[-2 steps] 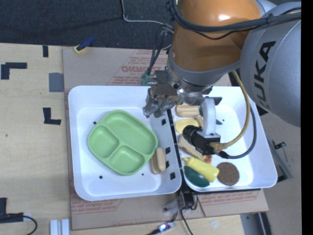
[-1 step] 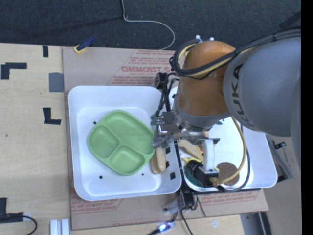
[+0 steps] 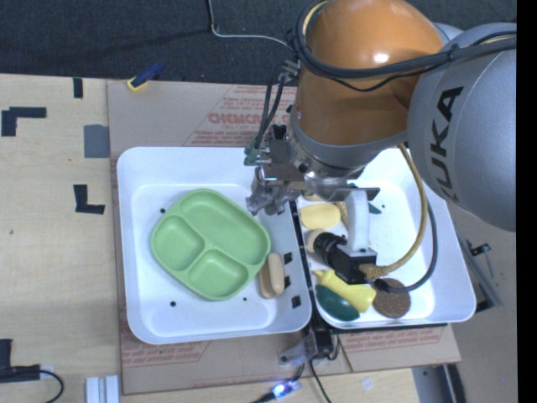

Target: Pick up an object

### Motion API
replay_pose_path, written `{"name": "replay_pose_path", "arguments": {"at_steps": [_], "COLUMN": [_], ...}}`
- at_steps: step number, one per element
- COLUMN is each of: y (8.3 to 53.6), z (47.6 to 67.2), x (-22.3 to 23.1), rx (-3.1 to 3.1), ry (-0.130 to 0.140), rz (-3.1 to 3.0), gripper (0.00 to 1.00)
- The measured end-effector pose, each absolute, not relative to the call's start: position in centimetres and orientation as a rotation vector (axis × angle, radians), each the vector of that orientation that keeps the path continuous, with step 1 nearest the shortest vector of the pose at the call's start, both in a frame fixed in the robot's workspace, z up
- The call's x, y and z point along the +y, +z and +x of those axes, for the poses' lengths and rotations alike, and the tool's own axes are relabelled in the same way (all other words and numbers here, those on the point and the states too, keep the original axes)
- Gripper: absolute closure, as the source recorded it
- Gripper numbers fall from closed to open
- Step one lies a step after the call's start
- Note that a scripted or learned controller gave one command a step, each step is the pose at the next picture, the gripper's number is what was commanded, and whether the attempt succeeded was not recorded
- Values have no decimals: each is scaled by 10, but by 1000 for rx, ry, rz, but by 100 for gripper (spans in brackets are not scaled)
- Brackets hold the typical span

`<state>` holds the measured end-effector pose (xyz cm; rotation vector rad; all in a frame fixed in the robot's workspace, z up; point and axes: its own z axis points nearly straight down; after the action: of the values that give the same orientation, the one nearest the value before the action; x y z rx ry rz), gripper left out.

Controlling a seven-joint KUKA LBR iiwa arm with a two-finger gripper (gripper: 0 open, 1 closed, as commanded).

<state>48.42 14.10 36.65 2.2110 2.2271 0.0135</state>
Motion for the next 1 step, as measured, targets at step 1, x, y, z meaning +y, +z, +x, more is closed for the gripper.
{"name": "replay_pose_path", "arguments": {"at_steps": [1], "y": [424], "z": [484], "x": [89], "rx": [2216], "ry": [6], "rz": [2222], "gripper": [100]}}
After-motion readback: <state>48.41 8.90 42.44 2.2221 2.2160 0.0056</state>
